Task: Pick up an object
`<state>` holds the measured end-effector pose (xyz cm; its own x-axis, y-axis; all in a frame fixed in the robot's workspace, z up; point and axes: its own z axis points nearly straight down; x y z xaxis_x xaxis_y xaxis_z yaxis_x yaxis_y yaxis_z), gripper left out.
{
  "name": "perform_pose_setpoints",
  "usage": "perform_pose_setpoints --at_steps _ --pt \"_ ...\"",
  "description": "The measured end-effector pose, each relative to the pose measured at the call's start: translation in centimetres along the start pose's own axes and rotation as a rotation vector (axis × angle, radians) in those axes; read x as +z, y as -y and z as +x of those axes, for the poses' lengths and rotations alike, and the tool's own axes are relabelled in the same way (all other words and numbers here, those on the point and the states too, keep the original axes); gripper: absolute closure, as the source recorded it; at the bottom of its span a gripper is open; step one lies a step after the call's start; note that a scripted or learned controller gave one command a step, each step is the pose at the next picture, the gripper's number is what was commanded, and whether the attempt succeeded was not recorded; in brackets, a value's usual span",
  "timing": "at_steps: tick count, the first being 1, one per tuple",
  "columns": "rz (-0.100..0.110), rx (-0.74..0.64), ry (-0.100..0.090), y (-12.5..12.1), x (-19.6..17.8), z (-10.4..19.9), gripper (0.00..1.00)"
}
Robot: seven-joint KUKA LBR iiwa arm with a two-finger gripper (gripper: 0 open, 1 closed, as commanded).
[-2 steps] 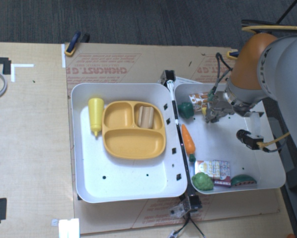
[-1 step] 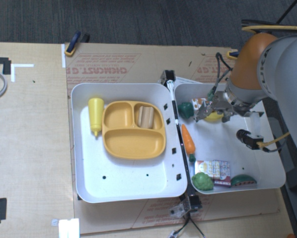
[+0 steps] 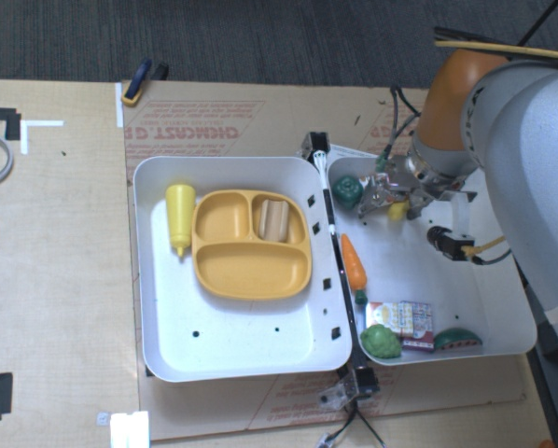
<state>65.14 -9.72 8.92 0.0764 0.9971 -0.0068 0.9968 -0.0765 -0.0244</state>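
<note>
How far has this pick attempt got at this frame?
Approach looks done: the hand is down at the far end of the right bin, beside a dark green object with something yellow under it. No lift is visible. The carrot and other items lie untouched.

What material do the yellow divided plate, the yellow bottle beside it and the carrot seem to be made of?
The yellow divided plate looks like moulded plastic with a smooth, slightly matte finish: even colour, rounded rims. The yellow bottle also seems plastic, uniform and softly shiny. The carrot is probably a plastic toy, given its flat orange colour and green tip, though rubber cannot be excluded.
</note>
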Motion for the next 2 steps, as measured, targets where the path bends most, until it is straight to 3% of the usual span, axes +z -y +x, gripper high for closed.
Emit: perform_pose_setpoints --at_steps 1,2 --pt "-0.003 -0.003 -0.002 -0.1 -1.0 0.2 1.00" --pt "-0.028 -0.455 0.001 -0.2 -10.4 3.7 1.00"
